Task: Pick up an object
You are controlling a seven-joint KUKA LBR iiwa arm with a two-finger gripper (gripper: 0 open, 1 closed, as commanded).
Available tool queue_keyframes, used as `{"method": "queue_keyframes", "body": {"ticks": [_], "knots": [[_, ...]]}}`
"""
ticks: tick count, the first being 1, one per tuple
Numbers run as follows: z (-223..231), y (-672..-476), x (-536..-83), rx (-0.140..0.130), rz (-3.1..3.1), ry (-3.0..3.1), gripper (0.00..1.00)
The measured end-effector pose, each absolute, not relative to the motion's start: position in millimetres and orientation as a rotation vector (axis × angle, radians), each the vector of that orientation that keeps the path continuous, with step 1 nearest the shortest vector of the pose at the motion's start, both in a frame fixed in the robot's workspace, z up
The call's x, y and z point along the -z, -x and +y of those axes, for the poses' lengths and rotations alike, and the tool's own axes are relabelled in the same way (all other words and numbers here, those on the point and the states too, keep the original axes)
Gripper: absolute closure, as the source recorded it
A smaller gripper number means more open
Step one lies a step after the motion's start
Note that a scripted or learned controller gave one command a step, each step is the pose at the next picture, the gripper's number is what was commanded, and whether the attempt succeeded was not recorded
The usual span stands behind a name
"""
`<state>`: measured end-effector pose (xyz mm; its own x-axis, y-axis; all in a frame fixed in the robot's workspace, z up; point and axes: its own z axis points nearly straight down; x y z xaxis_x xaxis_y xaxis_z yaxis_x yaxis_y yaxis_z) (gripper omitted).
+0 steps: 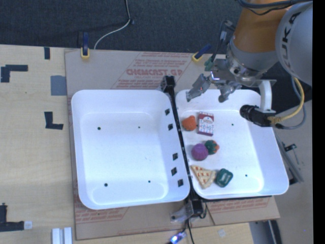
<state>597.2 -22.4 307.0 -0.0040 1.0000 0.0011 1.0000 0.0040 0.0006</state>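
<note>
The things to choose from lie in the right bin [264,156], gathered along its left side near the divider between the two bins. Nearest the back are a small orange ball [189,123] and a red and white box [205,124], just beside each other. Below them sit a purple ball [199,151] with a green and red piece [212,147] touching it. Closest to the front rim lie a waffle-patterned wedge [202,176] and a dark green object [223,177], close together. The left bin [122,146] is bare white with a few dark dots.

The hand [210,89] hangs above the back edge of the right bin, its two fingers spread wide with nothing between them. It sits behind the orange ball and the box, apart from both and clearly above the bin floor.

The step in hand looks like the approach: no object is gripped and the hand is not yet down among the things. The next move likely calls for choosing one target, moving forward over it and lowering with the fingers astride it. The orange ball and the box are nearest, but they sit so close that a finger could strike the neighbour. The dark green object at the front has more free floor on its right side, so it may offer a cleaner grasp.
</note>
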Motion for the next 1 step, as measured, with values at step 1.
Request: {"method": "queue_keyframes", "body": {"ticks": [1], "knots": [[-81.2,-551.5,-271.5,-0.008,-2.214,2.224,0.0]]}}
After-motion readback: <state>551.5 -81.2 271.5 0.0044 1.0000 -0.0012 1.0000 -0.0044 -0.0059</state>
